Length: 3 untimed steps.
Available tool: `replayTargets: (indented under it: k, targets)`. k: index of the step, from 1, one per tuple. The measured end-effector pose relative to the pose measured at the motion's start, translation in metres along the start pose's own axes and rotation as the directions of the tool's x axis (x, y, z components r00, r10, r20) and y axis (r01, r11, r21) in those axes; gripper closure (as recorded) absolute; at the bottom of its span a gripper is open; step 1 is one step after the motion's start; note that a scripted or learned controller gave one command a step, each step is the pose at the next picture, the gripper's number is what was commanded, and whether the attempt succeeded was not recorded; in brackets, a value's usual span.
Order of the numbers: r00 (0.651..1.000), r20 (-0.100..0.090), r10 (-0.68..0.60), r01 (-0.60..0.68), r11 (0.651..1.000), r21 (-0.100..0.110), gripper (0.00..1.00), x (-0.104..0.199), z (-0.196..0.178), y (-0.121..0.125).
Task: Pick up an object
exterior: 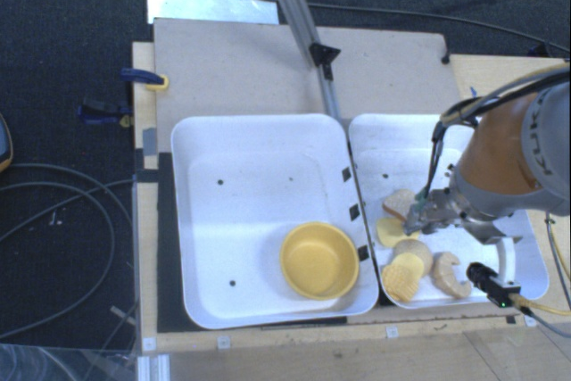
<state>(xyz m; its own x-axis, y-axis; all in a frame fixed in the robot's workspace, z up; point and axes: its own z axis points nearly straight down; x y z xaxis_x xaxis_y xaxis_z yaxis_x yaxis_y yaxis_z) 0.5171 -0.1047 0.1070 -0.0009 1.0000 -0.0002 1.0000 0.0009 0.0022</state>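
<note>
Nearest us, along the bench's (268, 58) front edge, we see two shallow white bins of smooth moulded plastic with rounded corners, touching along a clipped seam. Our left bin (232, 165) holds one glossy yellow bowl (319, 260) in its front right corner, with plenty of bare floor behind it. Our right bin (393, 138) is crowded at the front: a waffle-textured yellow disc (403, 279), a pale bread-like chunk (449, 275) and a tan wedge (399, 204). Among these sits the gripper (421, 217), low over the pieces; we cannot tell how wide it stands or whether it grips anything. Dark carpet and loose cables surround the bench.
</note>
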Motion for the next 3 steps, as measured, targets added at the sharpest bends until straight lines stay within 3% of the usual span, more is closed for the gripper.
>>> replayTargets:
  k: [2, 3]
  targets:
    - [1.0, 0.001, -0.004, 0.004, 1.0, -0.005, 1.0, -0.001, -0.106, 0.012]
    - [1.0, -0.003, -0.01, 0.01, 1.0, 0.001, 1.0, 0.06, -0.105, 0.011]
